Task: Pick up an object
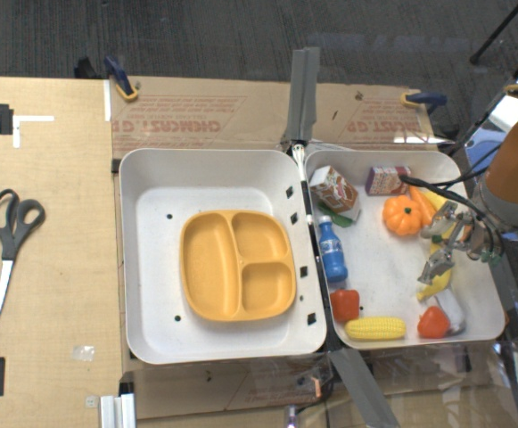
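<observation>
My gripper [443, 250] hangs low over the right side of the right bin [379, 279], reaching in from the right. Just below it lies a small yellow banana-like piece [435, 282]; whether they touch I cannot tell. To its left sits an orange pumpkin [401, 216]. Along the bin's front lie a red piece [345, 304], a yellow corn cob [374, 329] and a red strawberry-like piece [432, 322]. A blue bottle [332, 253] lies by the left wall. A brown packet [334, 189] and a purple box [386, 180] sit at the back.
The left bin [143, 239] holds a yellow divided plate [238, 264]. Scissors [9, 234] lie on the bench at far left. A black cable [437, 185] runs over the right bin's back corner to the wrist.
</observation>
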Controlling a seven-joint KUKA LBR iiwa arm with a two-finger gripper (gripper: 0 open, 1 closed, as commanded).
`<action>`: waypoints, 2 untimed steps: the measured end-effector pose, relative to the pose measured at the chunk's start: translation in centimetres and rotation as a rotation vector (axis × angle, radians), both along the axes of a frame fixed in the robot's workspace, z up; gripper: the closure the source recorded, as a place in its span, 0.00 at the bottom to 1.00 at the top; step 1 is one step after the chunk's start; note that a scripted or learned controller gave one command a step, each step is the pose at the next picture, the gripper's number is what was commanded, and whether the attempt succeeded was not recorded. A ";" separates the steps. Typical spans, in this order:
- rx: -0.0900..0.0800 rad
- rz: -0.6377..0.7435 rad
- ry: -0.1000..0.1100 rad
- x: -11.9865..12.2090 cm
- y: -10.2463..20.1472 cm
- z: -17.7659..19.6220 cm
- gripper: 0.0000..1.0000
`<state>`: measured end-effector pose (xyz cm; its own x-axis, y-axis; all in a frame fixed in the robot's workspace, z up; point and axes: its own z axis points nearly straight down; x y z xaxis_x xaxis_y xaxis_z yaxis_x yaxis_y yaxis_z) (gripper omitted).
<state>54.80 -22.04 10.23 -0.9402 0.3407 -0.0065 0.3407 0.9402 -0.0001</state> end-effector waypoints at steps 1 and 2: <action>-0.002 0.002 -0.005 0.2 0.0 1.1 1.00; -0.002 0.002 -0.005 0.2 0.0 1.1 0.00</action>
